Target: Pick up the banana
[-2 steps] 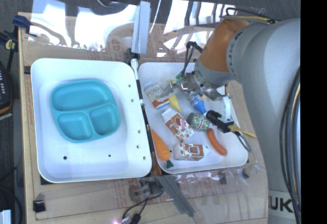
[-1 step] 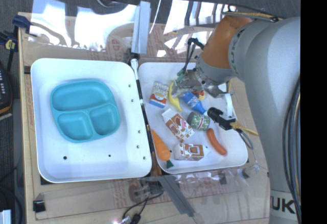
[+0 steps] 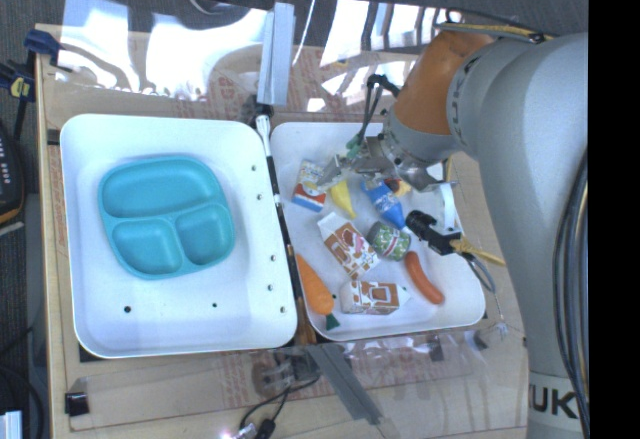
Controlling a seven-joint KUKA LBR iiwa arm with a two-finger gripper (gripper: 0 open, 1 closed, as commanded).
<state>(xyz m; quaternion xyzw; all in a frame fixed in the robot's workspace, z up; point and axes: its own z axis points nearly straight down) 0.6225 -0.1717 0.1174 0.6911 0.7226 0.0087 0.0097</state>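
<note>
Up on the right, we saw the big grey arm with its orange band (image 3: 440,77) bending down into the right white bin (image 3: 462,312). Its small metal gripper (image 3: 372,159) hung low near the top of that bin, just beside the little yellow banana (image 3: 343,197). We could not tell if the gripper was grasping anything. The banana lay in the right bin among other toy food, next to a blue bottle (image 3: 385,204) and above an orange carrot (image 3: 315,289). A red sausage (image 3: 423,278) lay further right. A blue plastic tray with three parts (image 3: 167,215) sat in the left white bin (image 3: 80,322).
</note>
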